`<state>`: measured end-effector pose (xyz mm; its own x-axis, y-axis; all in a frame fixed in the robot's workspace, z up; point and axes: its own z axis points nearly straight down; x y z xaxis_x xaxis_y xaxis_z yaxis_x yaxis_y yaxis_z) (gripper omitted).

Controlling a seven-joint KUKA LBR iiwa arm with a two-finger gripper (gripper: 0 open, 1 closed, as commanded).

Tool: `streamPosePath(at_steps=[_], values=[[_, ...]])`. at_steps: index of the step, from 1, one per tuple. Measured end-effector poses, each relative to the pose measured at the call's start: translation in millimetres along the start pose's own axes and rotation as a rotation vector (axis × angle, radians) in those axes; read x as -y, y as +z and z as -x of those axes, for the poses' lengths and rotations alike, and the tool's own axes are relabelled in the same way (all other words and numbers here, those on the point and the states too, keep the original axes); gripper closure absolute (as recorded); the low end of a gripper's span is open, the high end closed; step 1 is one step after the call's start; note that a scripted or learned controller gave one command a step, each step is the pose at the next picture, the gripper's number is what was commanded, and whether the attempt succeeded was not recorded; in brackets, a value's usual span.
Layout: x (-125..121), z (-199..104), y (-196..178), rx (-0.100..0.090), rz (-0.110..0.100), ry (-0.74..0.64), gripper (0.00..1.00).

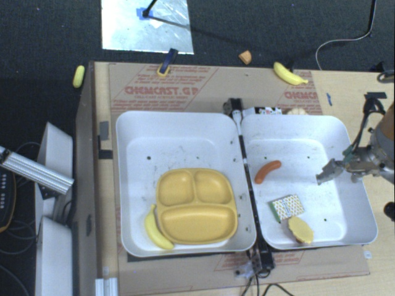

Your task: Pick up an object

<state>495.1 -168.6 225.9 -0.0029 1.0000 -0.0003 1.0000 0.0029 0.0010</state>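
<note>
Risk, item one: grey two-finger tool [325, 173] at right edge of right shallow white plastic bin [321, 128], low over bin floor; finger state too blurred to tell. Nothing visibly between fingers.

Candidates, right bin: small orange sausage-shaped toy [267, 171] near the divider, well apart from tool; flat green-and-white checked packet [286, 207] and yellow lemon-like toy [300, 229] just beside each other, possibly touching, near front wall.

Left shallow white plastic bin [179, 134]: yellow three-compartment plastic tray [196, 205], yellow toy banana [155, 229] tucked against its left front corner.

Likely failures: closing on bare floor, no object under tool at present; packet too flat for grip, prone to sliding; lemon-like toy rounded, prone to squirting out or nudging packet; sausage apt to roll; banana crowded by tray and bin wall.
</note>
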Motion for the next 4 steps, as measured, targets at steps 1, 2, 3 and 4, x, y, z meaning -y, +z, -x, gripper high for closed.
streamPosePath(at_steps=[1,2,3,4], values=[[-28,-64,73,-0.001,-0.002,0.0,0.0],[-13,-79,142,-0.001,0.0,0.002,0.0],[-14,-79,132,-0.001,0.001,0.001,1.0],[-40,-47,59,0.001,0.003,0.001,1.0]])
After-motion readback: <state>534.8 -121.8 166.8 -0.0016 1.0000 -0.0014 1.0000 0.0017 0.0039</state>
